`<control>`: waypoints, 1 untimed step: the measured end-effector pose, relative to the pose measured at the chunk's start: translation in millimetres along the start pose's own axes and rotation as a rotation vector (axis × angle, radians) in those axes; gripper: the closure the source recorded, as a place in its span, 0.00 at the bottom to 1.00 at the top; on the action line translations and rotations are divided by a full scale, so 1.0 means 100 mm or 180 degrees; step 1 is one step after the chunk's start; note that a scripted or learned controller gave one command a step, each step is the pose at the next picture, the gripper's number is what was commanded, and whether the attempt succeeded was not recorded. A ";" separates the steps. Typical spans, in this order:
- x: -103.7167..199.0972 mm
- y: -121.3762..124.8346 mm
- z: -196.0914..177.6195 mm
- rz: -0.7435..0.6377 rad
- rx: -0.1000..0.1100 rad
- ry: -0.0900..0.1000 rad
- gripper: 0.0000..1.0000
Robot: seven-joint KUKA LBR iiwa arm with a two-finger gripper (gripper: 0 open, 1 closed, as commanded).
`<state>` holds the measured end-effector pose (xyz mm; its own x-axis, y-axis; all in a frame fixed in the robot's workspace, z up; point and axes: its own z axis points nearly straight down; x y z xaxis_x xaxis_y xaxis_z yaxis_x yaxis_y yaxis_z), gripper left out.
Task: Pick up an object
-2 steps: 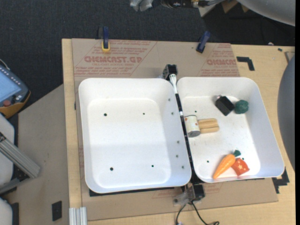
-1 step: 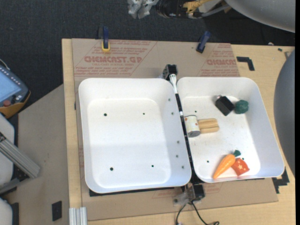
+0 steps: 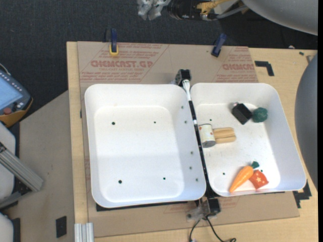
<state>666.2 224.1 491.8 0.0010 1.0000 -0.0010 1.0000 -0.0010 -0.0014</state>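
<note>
We see gripper point(image 3: 151, 4) top centre, jaw state unclear; carrot point(image 3: 240, 179) far below, lower right, right bin point(image 3: 285, 130).

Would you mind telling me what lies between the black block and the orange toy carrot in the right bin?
In the camera view, bare white bin floor separates the black block from the orange toy carrot.

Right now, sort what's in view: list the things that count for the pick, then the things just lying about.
For the pick: toy carrot, red block, wooden cylinder, black block, green ball, right bin, gripper.

Lying about: left bin, blue clamps, cardboard sheet.
</note>
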 end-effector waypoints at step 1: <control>0.00 0.00 0.00 -0.0001 -0.0001 0.0000 1.00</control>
<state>666.2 224.2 491.7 0.0007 1.0000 -0.0009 1.0000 -0.0007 -0.0010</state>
